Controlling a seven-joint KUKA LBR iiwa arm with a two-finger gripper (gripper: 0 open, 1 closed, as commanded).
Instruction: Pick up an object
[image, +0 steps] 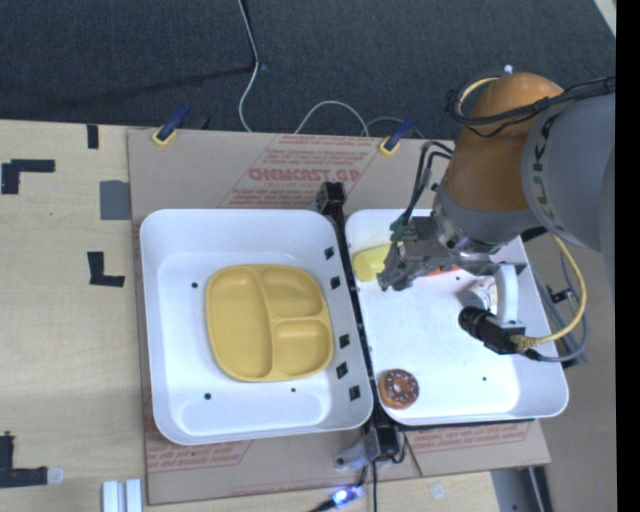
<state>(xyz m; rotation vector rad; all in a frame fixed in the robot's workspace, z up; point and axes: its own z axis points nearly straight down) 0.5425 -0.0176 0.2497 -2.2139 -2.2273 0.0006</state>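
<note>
Gripper (392, 277) poised over yellow object (368, 262) in right bin (540, 400); its state cannot be told. A miss is risked against the divider.

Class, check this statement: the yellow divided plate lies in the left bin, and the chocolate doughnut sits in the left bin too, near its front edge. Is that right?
Not quite. The camera view shows the yellow divided plate in the left bin, but the chocolate doughnut sits in the right bin, near its front edge.

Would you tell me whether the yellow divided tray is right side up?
Right side up: the yellow divided tray lies flat in the left bin, its three compartments facing upward.
</note>
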